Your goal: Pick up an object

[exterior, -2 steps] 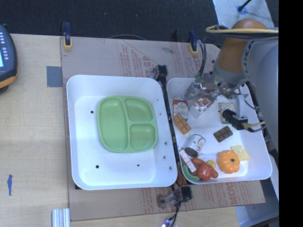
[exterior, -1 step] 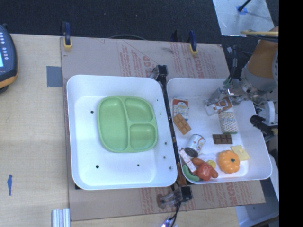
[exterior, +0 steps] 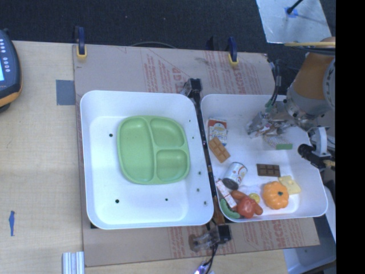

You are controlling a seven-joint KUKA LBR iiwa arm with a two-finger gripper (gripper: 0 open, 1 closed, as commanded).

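Objects (pumpkin (exterior: 275, 194), chocolate bar (exterior: 267, 169), can (exterior: 235, 171)) lie in the right bin (exterior: 311, 210). Gripper (exterior: 268, 125) hovers low near the bin's far end; grasp state cannot be told. Step: approach. Next: descend onto one item.

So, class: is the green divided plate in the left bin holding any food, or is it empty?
Empty. All three compartments of the green plate show bare green; the toy food lies in the right bin.

Arm (exterior: 311, 81) enters at frame's right edge: grey curved housing with 1 wide orange band above the wrist, pale rim over it. Below, a silvery grey wrist block. Gripper (exterior: 267, 125): cluttered metallic grey assembly, detail blurred. Thin dark cable runs down beside the wrist. Black and white fitting lower right, small orange tip.
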